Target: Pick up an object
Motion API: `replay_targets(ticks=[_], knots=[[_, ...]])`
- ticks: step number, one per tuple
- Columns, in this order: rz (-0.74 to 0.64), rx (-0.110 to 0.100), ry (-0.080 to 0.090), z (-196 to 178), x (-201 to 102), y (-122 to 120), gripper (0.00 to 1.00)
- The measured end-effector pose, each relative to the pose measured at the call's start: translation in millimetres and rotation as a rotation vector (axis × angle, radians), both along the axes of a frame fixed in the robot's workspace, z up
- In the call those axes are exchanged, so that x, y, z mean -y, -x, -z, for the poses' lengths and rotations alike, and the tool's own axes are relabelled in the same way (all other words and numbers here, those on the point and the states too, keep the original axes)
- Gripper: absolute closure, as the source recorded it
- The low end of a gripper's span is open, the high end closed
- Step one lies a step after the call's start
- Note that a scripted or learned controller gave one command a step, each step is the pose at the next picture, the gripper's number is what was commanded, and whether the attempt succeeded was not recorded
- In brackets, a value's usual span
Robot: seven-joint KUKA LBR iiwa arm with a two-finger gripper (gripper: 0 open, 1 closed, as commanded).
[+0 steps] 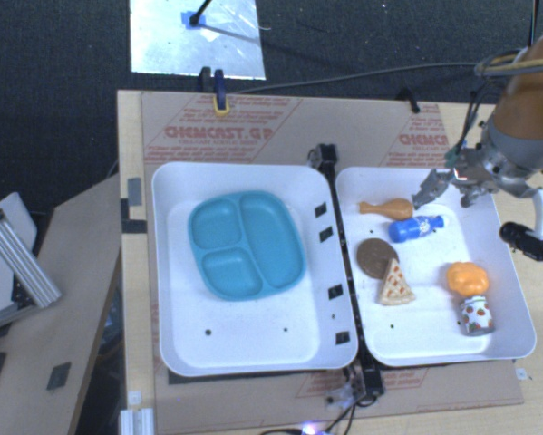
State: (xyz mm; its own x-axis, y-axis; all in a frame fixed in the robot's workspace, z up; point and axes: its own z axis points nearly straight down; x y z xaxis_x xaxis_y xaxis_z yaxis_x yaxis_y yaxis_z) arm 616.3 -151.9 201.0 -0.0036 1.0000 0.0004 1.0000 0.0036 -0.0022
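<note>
The right bin (518,326) holds several small objects: a tan drumstick (388,208), a blue bottle (416,228) lying on its side, a brown round disc (374,256), a pizza slice (395,285), an orange fruit (468,278) and a small patterned jar (476,315). My gripper (449,198) hangs over the far side of this bin, just above and right of the blue bottle. Its fingers are spread open and hold nothing. One finger (429,189) points down toward the drumstick's thick end.
The left bin (166,270) holds a blue divided plate (247,244). A black ridge with clips (336,243) joins the two bins. A black part (526,238) sticks out by the right bin's right wall. A metal sheet (197,25) lies behind the bench.
</note>
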Motion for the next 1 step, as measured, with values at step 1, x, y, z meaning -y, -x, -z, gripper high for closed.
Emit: replay_targets(ticks=[1], knots=[[-0.003,0.001,0.000,52.1,-8.4,-6.6,0.00]])
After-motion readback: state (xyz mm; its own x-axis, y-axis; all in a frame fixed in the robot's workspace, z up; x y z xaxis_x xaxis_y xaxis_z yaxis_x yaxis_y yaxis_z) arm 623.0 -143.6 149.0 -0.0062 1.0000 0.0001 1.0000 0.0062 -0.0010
